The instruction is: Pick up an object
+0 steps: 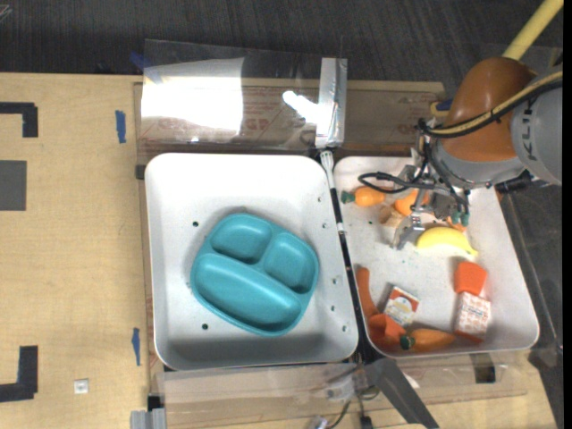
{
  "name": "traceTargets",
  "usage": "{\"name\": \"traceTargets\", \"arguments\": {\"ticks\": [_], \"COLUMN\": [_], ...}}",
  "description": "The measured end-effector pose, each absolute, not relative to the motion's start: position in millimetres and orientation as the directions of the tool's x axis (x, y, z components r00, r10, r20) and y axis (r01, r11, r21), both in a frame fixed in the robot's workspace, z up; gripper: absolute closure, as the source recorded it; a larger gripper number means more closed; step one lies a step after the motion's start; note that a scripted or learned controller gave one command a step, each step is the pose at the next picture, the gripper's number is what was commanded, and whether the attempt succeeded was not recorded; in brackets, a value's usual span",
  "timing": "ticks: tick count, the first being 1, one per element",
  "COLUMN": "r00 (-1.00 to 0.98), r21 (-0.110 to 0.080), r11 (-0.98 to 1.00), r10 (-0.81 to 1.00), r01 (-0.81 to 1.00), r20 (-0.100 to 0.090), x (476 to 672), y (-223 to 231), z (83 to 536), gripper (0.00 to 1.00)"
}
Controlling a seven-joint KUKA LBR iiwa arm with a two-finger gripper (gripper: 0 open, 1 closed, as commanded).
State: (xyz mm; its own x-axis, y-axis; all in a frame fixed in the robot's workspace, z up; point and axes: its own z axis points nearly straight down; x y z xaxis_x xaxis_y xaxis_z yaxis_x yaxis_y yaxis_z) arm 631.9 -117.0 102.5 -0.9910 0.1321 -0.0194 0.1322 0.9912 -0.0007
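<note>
The grey arm with the orange band reaches in over the right-hand shallow white bin (pixel 525 324), and its two-finger gripper (pixel 413 231) hangs low over the upper part of that bin. Cables and wrist hardware clutter the tip, so whether the pincer is open or closed, or has hold of anything, cannot be told.

Taking the gripper as the landmark: a yellow plastic banana (pixel 444 239) lies just beside it, toward the arm's side, and may be touching it. The banana's long axis runs roughly across the bin, side to side. A small round orange toy fruit (pixel 366 197) sits near the gripper, toward the bin's far corner by the divider. Well apart from it, toward the near wall, lie a small white-and-red carton (pixel 401 306), an orange-and-white box (pixel 473 302) and an orange carrot-shaped toy (pixel 431 337).

The banana is judged the likeliest target, being closest; a grasp across its short axis would call for a small sideways shift

The left-hand bin holds a teal divided plate (pixel 255 271)
</note>
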Motion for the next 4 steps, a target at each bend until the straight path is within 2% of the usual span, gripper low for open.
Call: {"name": "traceTargets", "arguments": {"ticks": [1,2,3,4], "r00": [-0.983,-0.983,-0.992,-0.97], "r21": [0.0,-0.001,0.005,0.003], "r11": [0.983,0.983,0.992,0.97], "r10": [0.185,0.185,0.124,0.242], "r01": [0.185,0.185,0.124,0.242], "r20": [0.005,-0.02,-0.015,-0.012], "x": [637.4,642.9,605.9,648.7], "y": [-118.7,-118.6,-13.3,-24.3], "z": [90.1,103.8,190.9,247.3], "gripper": [0.0,1.0,1.0,1.0]}}
